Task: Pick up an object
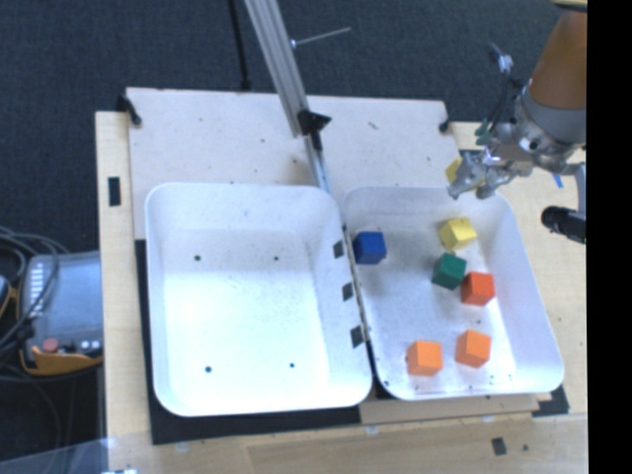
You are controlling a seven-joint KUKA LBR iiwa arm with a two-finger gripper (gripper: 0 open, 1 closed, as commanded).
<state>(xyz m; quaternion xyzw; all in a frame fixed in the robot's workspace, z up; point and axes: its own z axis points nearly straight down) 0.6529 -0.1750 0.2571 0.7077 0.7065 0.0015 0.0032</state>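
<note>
A wooden table (395,117) seen from above at a slant carries two shallow white bins side by side. The left bin (163,383) shows a bare white floor with a few dark specks. The right bin (538,314) holds six small blocks. A blue block (369,247) sits near the bin's left wall, well apart from the others. A yellow block (457,232) lies toward the far side, with a green block (449,270) just beside it on the near side, and a red-orange block (478,288) touching or nearly touching the green one. Two orange blocks lie near the front wall: one (425,356) to the left, the other (473,348) to the right, a little apart. The grey arm (558,87) with its orange band reaches in from the right, and its hand (472,188) hangs above the far right corner of the right bin. A small yellow object (454,171) shows at the hand's left side, but whether it sits between the fingers cannot be told, nor whether the hand is open or closed. A slanted metal pole (276,52) rises behind the bins.
</note>
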